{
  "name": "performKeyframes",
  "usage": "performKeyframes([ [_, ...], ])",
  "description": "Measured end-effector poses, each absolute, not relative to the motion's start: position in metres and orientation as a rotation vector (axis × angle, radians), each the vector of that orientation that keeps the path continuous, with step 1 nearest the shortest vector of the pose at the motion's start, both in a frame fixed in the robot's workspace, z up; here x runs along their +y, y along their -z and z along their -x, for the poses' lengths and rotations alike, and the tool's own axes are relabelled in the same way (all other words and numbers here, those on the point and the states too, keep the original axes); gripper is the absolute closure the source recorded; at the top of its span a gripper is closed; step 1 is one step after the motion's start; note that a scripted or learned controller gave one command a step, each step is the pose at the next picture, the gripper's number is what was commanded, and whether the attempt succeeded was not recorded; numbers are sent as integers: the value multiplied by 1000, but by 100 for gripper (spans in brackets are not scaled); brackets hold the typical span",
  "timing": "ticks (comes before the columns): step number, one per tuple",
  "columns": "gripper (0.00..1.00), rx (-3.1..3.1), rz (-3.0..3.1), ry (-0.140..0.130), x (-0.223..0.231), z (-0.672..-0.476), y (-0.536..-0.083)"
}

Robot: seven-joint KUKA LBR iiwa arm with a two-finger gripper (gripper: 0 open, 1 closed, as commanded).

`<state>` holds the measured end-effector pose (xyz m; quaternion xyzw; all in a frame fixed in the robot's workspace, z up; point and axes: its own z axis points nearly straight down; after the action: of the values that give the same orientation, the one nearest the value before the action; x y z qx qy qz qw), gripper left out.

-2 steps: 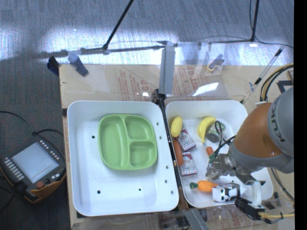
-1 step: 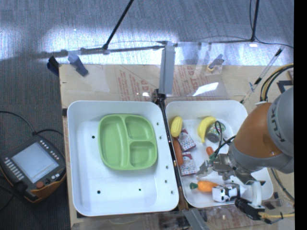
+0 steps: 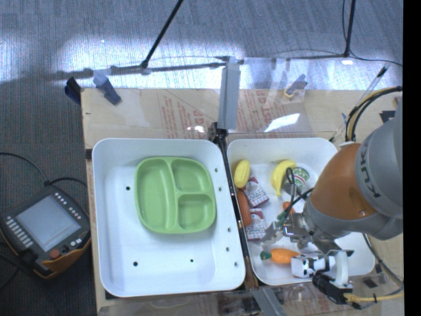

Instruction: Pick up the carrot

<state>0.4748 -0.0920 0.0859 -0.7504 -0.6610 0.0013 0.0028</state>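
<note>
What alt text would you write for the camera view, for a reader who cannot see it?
The arm's gripper hangs low in the right bin, just above a carrot lying near the bin's front edge. Corn, a banana and other small items lie behind it. The left bin holds a green plate.

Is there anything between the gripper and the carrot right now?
Nothing visible. The carrot lies bare in the right bin, near its front wall, and the gripper hangs just above it. A packet lies beside it, not over it.
</note>
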Motion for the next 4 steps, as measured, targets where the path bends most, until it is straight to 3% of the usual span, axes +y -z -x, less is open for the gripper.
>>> performKeyframes([
  [1, 100, -2066, 2353, -7, -92, -474, -94],
  [2, 0, -2065, 2354, -7, -92, -474, -94],
  [3, 100, -2062, 2350, -11, -92, -473, -102],
  [4, 0, -2062, 2350, -11, -92, -473, -102],
])
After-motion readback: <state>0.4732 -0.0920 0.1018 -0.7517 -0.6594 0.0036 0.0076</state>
